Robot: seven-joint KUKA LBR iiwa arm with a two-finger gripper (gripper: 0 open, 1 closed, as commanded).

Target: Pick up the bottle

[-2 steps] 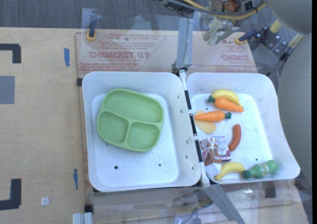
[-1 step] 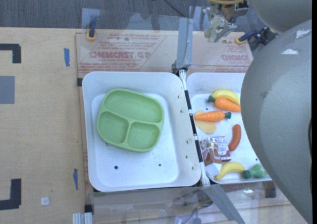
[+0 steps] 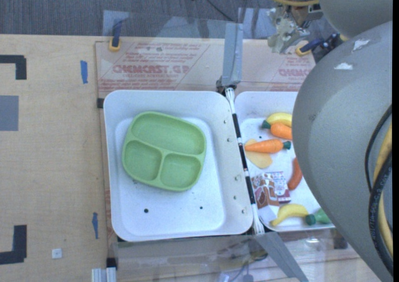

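— Two worries, starting at the near edge. The bottle is hard to pick out. My best guess is the green piece [image 3: 319, 216] in the near corner of the right bin [image 3: 249, 126], half covered by the arm [image 3: 340, 150]. I can't confirm it.

— What goes wrong there?

— A yellow banana [image 3: 290, 213] lies just beside it, perhaps touching. A grasp coming down a little off could close on the banana or push the green piece against the bin wall. The printed packet [image 3: 271, 189] lies just beyond them and could get dragged along.

— And the gripper?

— A cabled metal part beyond the bins may be the gripper [image 3: 285, 28]. It is too unclear to tell whether it is spread or closed. If that is it, it is well apart from the green piece, so a long approach is left, and I'd judge that aiming errors could build up over it.

— Counts, near to far?

— One green piece, one packet, and one red-orange pepper-like piece [image 3: 295, 175]. Then one pale slice [image 3: 262, 161], and two carrots, the nearer [image 3: 267, 146] and the farther [image 3: 282, 130]. There are two bananas in all, the second [image 3: 278, 118] being farthest. More may lie under the arm.

— And the other side?

— One green plate [image 3: 164, 150] with three compartments, alone in the left bin [image 3: 118, 112]. That makes two bins.
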